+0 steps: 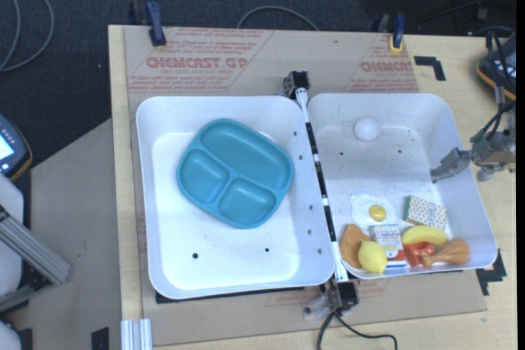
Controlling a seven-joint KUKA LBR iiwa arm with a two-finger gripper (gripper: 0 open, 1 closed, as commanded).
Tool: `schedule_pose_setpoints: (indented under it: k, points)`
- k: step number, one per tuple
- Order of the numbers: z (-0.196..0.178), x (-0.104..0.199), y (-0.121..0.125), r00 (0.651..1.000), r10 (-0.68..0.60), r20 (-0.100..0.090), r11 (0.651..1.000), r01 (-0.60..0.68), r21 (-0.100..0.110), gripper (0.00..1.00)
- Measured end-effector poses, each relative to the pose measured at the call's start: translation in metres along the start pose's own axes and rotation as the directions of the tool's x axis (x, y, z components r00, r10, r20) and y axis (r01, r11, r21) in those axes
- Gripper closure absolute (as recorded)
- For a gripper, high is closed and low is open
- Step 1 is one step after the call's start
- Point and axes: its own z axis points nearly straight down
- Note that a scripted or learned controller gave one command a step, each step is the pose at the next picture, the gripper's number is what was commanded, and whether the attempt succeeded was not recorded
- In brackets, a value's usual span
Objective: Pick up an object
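1. The gripper (453, 163) sits at the right rim of the right bin (410, 106), reaching in from the right. It is small and partly blurred, and whether it is wide or narrow I cannot tell. Nothing shows between its tips.
2. Just below and slightly left of the gripper lies a checkered packet (426, 211), apart from it.
3. Below that, in the bin's near corner, toy foods are piled touching one another: a banana (425, 235), a chicken drumstick (449, 252), a red piece (415, 252), a lemon (372, 256), an orange slice-shaped piece (352, 243) and a small labelled packet (386, 237).
4. A fried egg (374, 211) lies left of and below the gripper, beside the pile.
5. A white ball (366, 128) rests left of and above the gripper, well apart from the pile.
6. Far to the gripper's left, the left bin (164, 258) holds a blue divided plate (235, 173) with three compartments.
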Motion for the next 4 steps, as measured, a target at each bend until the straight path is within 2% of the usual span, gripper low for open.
schedule_pose_setpoints:
  k: [1,2,3,4]
  points:
    - [0.092,0.068,0.067,1.0,-0.007,-0.002,1.0,0.007,0.0,0.0]
    - [0.12,0.095,0.015,1.0,0.002,-0.002,1.0,-0.002,0.003,0.0]
    - [0.119,0.096,-0.016,1.0,0.0,-0.002,1.0,0.0,0.001,0.0]
    - [0.105,0.094,-0.012,1.0,0.002,0.003,1.0,-0.002,-0.012,1.0]
